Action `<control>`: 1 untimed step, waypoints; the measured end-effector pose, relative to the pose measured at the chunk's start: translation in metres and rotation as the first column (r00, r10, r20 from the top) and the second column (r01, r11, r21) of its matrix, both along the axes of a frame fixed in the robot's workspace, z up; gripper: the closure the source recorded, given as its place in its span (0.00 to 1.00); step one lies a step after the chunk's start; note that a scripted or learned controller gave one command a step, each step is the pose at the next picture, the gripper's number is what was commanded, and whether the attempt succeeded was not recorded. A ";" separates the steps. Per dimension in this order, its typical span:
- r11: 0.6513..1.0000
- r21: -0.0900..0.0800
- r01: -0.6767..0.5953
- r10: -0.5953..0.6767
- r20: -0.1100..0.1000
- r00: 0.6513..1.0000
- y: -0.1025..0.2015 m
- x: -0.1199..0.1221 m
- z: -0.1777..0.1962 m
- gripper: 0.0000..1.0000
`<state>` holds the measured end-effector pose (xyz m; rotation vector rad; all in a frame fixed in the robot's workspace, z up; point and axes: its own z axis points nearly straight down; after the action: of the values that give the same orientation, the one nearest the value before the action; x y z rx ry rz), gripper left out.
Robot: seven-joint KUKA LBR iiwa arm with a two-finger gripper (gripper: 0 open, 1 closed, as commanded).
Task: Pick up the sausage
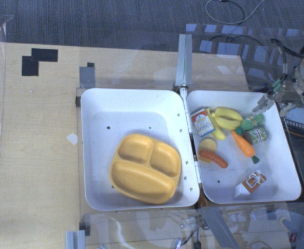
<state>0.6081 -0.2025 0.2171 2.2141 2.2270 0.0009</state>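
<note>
We see the sausage (213,158) lying in the right bin (281,188) near its left wall, long axis slanting down-right, well left of and below our pincer (262,104), whose grip we cannot tell.

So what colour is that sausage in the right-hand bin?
Reddish-orange, seen in the camera view: the sausage lies near the right bin's left wall.

Glossy plastic sausage (213,158), smooth white plastic bins (136,108), matt yellow tray (146,168), pale wood-look bench (38,154)
</note>
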 end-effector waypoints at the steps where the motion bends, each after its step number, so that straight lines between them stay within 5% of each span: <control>1: 0.926 0.003 0.378 -0.378 0.007 0.926 0.072 -0.046 -0.129 0.00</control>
<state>0.5622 -0.1308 0.0884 2.5988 1.7560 0.0101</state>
